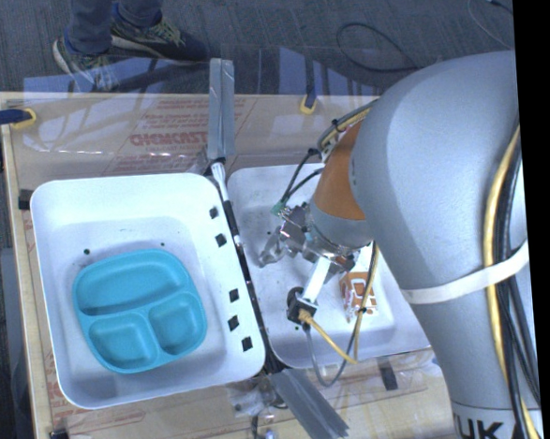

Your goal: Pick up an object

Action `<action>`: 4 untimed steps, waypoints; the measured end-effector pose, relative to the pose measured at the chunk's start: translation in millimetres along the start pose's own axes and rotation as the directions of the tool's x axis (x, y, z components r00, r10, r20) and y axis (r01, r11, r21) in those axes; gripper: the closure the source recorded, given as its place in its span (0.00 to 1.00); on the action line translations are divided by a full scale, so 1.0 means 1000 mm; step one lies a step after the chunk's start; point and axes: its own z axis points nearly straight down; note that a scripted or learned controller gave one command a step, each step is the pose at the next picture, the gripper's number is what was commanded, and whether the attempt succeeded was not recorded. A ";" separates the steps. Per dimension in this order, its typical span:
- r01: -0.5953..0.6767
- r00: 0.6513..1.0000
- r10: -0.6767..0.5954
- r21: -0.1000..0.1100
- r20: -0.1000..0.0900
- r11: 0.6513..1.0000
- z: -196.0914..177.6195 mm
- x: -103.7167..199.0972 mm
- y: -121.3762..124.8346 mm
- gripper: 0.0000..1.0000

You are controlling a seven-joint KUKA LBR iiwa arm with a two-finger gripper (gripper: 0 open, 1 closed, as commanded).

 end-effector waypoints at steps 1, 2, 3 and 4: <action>0.398 0.917 -0.398 -0.003 -0.002 0.917 -0.001 -0.061 -0.046 0.00; 0.512 0.859 -0.512 -0.004 0.002 0.859 -0.123 -0.025 -0.004 0.00; 0.576 0.818 -0.576 -0.003 0.002 0.818 -0.001 -0.063 0.037 0.00; 0.620 0.785 -0.619 -0.009 0.010 0.785 -0.002 -0.046 -0.060 0.00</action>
